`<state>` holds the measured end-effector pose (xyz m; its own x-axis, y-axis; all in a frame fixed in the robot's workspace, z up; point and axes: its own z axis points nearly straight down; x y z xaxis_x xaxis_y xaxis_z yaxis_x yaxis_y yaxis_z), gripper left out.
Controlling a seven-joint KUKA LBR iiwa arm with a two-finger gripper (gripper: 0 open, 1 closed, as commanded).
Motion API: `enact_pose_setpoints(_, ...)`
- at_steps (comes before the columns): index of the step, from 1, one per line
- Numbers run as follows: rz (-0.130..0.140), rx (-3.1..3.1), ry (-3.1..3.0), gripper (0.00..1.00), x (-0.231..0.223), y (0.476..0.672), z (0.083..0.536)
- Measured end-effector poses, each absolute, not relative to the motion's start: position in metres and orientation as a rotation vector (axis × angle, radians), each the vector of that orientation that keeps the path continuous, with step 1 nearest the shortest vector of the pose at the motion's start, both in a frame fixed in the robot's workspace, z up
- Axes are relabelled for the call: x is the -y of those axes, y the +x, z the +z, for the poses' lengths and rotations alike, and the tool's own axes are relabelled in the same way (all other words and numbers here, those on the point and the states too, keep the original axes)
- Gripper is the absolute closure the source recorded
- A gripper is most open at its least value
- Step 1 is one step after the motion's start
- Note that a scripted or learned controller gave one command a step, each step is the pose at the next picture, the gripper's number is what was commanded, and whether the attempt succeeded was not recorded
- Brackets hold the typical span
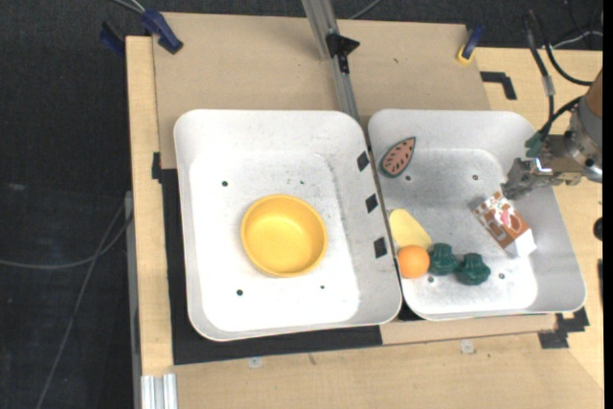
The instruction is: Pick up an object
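The right bin (450,148) holds a flat brown leaf-shaped piece (397,156) at its back left. A pale yellow piece (409,228), an orange ball (413,261) and a dark green dumbbell-shaped toy (458,264) lie along its front. A red-and-white packet (503,221) lies at the right side. My gripper (522,175) hangs over the right bin's right edge, just above and right of the packet. The left bin (206,206) holds a yellow bowl (282,234).
A metal pole (316,5) slants down from the top to the gap between the bins. Blue and yellow clamps (163,32) sit at the bench's back corners. Cables trail over the dark floor.
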<state>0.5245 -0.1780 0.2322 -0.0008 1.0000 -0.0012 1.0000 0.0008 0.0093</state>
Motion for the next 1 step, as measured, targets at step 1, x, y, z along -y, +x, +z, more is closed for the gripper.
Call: enact_pose_setpoints(1,0.009,-2.218,2.213,1.00,0.1781,0.5261,0.2764)
